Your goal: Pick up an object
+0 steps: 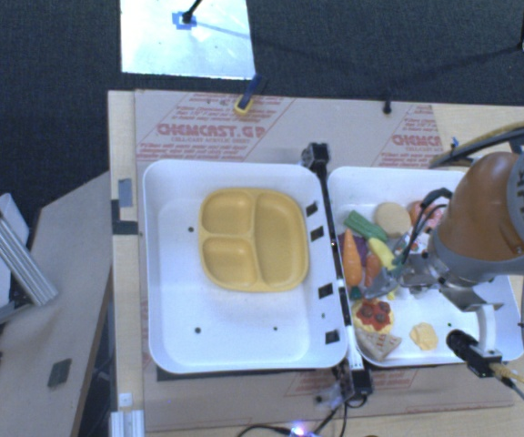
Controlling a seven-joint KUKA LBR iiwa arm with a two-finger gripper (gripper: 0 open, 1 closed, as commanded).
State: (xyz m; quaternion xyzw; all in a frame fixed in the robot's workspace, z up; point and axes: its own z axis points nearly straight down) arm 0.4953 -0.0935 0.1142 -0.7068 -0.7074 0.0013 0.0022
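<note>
pincer (pixel 391 279): low in the right bin (pixel 508 335), over the food pile; can't tell its state, wrist blocks it
target: carrot (pixel 353 255), just left of pincer, beside the banana (pixel 380 252)
axis: carrot's long axis runs roughly top-to-bottom of view, which end is the tip unclear
risk 1: pile is packed, so a closing grip could catch the banana or purple piece (pixel 371 269) too, or nudge the carrot aside
risk 2: divider wall (pixel 333 244) is close left, likely little approach room
other: pizza slice (pixel 376 321) below pincer; yellow plate (pixel 253 239) far left
</note>
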